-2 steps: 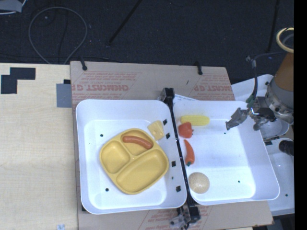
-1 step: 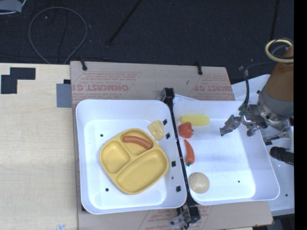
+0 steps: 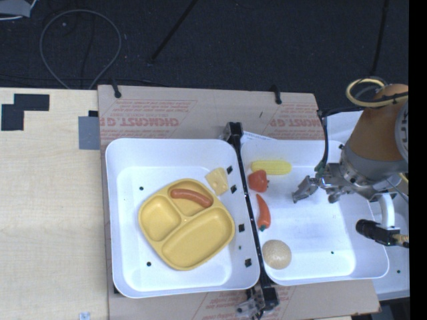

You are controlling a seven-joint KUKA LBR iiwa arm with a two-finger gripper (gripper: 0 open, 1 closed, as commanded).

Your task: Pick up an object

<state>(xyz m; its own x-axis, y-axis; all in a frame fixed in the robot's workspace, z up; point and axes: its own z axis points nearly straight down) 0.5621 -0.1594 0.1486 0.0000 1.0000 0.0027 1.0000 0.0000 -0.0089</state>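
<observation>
My gripper (image 3: 318,192) hangs over the right bin (image 3: 313,272), in its upper right part above bare white floor, open with nothing between its fingers. To its left lie a yellow corn cob (image 3: 270,168), a red tomato-like piece (image 3: 258,181) and an orange-red carrot (image 3: 263,212) along the divider. A beige round bun (image 3: 276,254) rests near the front left corner of that bin. The nearest item, the corn cob, is a short gap to the left of the fingertips.
The left bin (image 3: 127,179) holds a yellow divided plate (image 3: 193,239) with a sausage (image 3: 190,196) in one compartment, and a pale yellow chunk (image 3: 217,179) beside it. A black divider clamp (image 3: 235,133) sits between the bins. Cardboard lies under both.
</observation>
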